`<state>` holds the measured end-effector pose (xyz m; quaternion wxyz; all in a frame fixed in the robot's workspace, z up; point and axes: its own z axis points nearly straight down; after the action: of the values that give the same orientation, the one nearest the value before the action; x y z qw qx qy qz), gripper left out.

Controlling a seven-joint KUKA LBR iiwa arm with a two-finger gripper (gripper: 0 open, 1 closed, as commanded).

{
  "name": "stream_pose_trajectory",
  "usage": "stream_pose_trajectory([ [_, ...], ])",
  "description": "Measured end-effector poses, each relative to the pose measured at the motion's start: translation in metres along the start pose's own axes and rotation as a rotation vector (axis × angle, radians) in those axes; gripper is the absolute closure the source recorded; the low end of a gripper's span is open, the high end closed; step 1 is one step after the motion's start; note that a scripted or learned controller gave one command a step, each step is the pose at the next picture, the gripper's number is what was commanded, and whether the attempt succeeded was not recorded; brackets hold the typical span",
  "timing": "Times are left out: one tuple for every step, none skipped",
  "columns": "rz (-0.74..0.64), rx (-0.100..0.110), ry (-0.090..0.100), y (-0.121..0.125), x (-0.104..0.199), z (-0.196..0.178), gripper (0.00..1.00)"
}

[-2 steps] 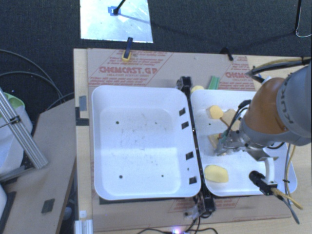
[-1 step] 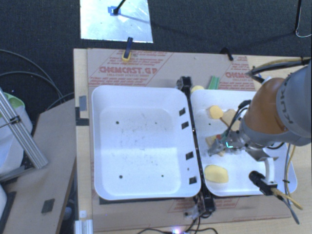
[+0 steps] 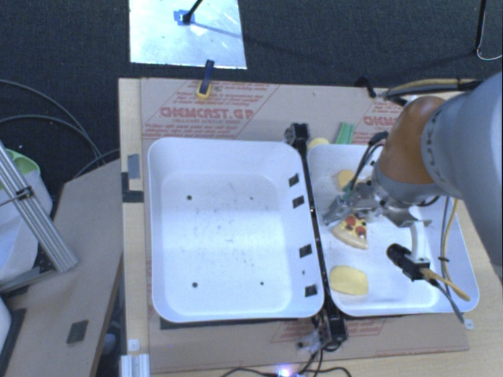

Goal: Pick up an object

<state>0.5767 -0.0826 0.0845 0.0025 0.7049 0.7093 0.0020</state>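
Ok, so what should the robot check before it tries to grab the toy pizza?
1. Pizza in the right bin: ok, it lies near the bin's middle.
2. Gripper close to the pizza: ok, it is right at the slice's upper left edge.
3. Fingers around the pizza: cannot tell, the wrist hides them.
4. Room beside the pizza: ok, the yellow piece below lies apart from it.
5. Other yellow piece above the gripper: cannot tell whether it touches the arm.
6. Left bin has space for a drop: ok.
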Motion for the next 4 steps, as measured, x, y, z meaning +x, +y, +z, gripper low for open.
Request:
stream_pose_trajectory([
  [0.001, 0.002, 0.001, -0.002, -0.001, -0.011, 1.0],
  [-0.006, -0.003, 0.004, -0.011, 0.075, -0.106, 1.0],
  [-0.002, 0.002, 0.001, -0.011, 0.069, -0.111, 1.0],
  [0.005, 0.006, 0.001, -0.037, 0.072, -0.119, 1.0],
])
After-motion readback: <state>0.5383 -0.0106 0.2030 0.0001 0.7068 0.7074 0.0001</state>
